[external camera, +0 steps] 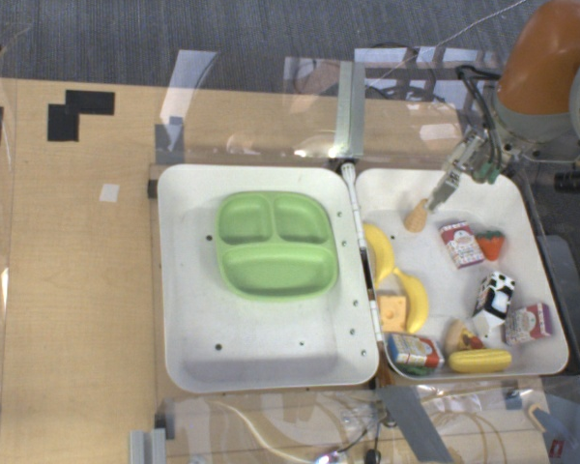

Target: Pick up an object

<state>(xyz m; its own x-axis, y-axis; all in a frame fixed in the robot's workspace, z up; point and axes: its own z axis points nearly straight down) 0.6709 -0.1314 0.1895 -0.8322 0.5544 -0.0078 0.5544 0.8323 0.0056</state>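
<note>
Tan, cork-like piece (418, 217) lay near the back of the right bin (551, 288), apart from the bananas (396, 274). Gripper (445, 189) hung just above and beside it; finger state could not be told. Best centred over the piece, lowered straight, closed only once astride. Green tray (275, 245) sat in the left bin (188, 278).

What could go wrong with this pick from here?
1. The end effector hangs at the right bin's far side, just above a small tan piece; a small, rounded item like that may slip away.
2. The near corner is crowded: can, yellow piece and pink carton lie close together, so a descent there may nudge neighbours.
3. One banana lies along the divider, hard to straddle.
</note>
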